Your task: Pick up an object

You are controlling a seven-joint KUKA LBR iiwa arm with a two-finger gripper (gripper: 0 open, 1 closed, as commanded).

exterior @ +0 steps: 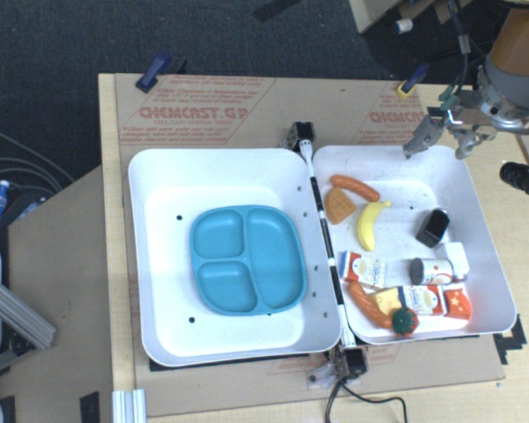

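The fingers [441,139] are spread apart with nothing between them, poised over the upper rim of the right bin [476,192] at the upper right of the frame, the gripper [441,141] hanging from the grey arm [511,51]. Just below them the bin floor lies bare along its top edge, open room before the clutter starts. Further down, a yellow banana [370,223] stands near upright in the frame, its long axis running top to bottom, with an orange sausage [354,186] lying slantwise above it and a black block [432,226] to its right. Cartons and toy food crowd the bin's lower edge. The left bin [159,174] holds a blue divided plate [247,259], well apart, on the worktop [203,113].
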